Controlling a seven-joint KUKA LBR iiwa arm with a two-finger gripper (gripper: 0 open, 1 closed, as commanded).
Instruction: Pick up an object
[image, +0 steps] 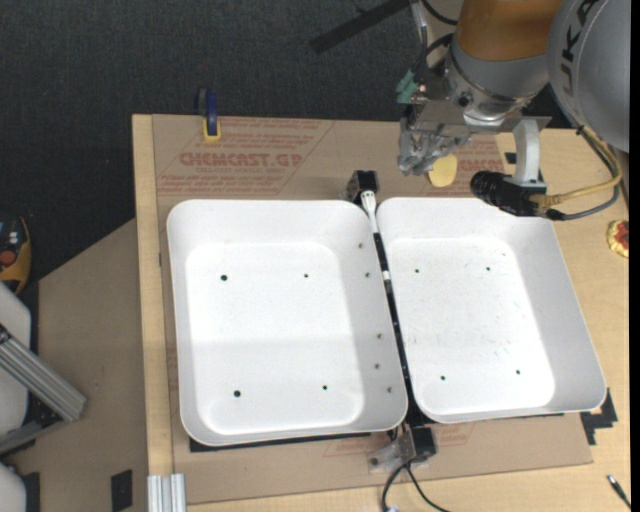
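Note:
My gripper (424, 163) hangs high over the back edge of the right bin (560, 300), below the orange-banded wrist. A small pale yellow object (443, 171) sits at its fingertips, lifted clear of the bin, and the fingers look closed on its left side. Part of the object is hidden behind the fingers, so I cannot make out its full shape.
The left bin (200, 300) and the right bin lie side by side on a cardboard sheet (260, 150), joined by a black clamp (362, 184) at the back. A blue-and-yellow clamp (209, 112) stands at the sheet's far left corner.

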